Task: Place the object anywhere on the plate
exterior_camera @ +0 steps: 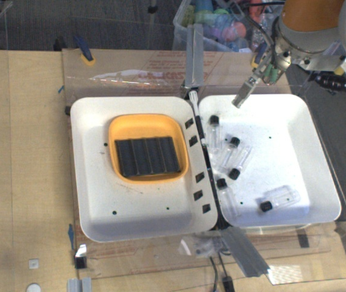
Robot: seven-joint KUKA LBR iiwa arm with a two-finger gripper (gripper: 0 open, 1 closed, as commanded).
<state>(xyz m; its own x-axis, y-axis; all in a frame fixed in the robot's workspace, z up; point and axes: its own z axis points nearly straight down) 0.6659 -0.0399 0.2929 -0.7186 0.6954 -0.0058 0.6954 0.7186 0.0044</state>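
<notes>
- Overhead, 2 white bins sit side by side: the left bin (pixel 91 212) holds 1 orange plate (pixel 148 125) with 1 dark ribbed block (pixel 147 156) lying on it.
- Right bin (pixel 295 120) holds about 4 clear black-capped vials (pixel 278 198), scattered and apart from the plate.
- 1 gripper (pixel 242 97) hangs over the right bin's far edge, carrying nothing; whether its jaws are clenched or released, I cannot tell.
</notes>
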